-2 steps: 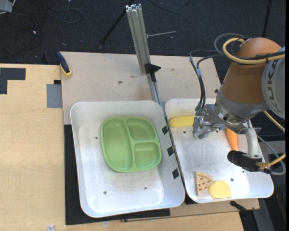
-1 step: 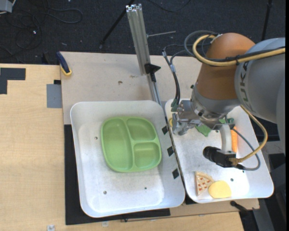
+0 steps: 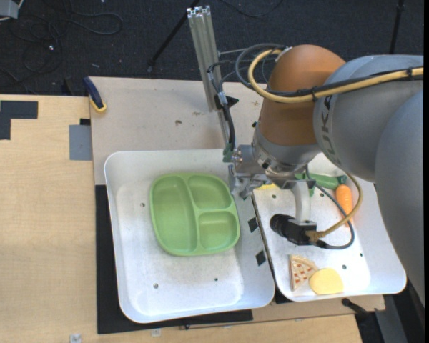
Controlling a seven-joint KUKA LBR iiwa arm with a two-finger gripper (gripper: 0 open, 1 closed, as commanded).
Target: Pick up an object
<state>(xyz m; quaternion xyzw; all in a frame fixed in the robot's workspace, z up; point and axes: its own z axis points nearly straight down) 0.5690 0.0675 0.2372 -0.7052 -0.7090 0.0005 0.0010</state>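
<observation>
End effector (image 3: 247, 181) hung just right of the green plate (image 3: 194, 214); open or closed, couldn't tell. Nothing seemed lifted: plate, pizza slice (image 3: 300, 270), carrot (image 3: 345, 200) lay unpicked. Grasp left.

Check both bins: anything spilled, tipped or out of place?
Nothing stands out. The green three-compartment plastic plate lies flat in the left white bin; the toy pizza slice, yellow rounded piece and orange carrot lie inside the right white bin.
</observation>
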